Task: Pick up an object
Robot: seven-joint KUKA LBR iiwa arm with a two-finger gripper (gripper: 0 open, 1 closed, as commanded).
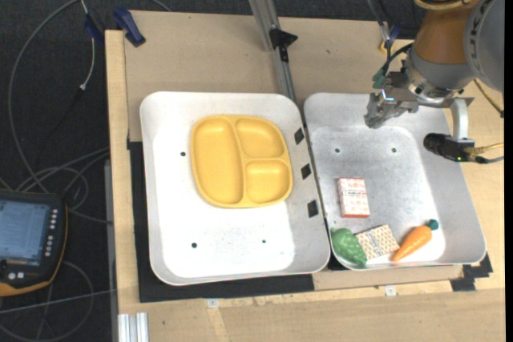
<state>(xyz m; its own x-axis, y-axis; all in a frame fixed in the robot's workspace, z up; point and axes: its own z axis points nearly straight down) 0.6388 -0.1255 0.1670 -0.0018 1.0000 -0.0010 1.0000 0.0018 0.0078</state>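
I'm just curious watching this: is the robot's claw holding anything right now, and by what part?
Nothing is held: the gripper hangs over bare floor of the right bin, far from the carrot.

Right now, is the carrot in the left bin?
No, the carrot lies in the right bin, near its front corner; the left bin holds the yellow tray.

Two white bins sit side by side on a wooden bench (240,316). The left bin (168,236) has a yellow tray (240,159) with three parts in it. The right bin (449,196) has a small red and white box (353,197), a green thing (348,247), a patterned card (377,240) and a toy carrot (414,241) near its lower edge. The gripper (378,114) hangs over the top of the right bin.
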